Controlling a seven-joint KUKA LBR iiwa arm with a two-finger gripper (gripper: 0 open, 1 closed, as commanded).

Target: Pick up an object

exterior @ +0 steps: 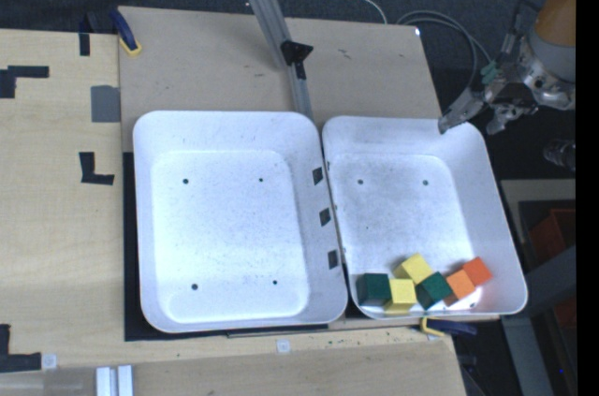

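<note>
The claw (465,110) is hovering at the upper right of the frame, over the right bin's (393,188) far corner; I cannot tell its state. The approach is just starting: the blocks (421,284) are crowding the lower-right wall, leaving open room only above them.

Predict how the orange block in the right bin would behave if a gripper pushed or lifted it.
The orange block looks stiff and flat-faced, so it would probably slide, not roll. Packed against other blocks in the bin corner, it may jam or nudge them.
</note>
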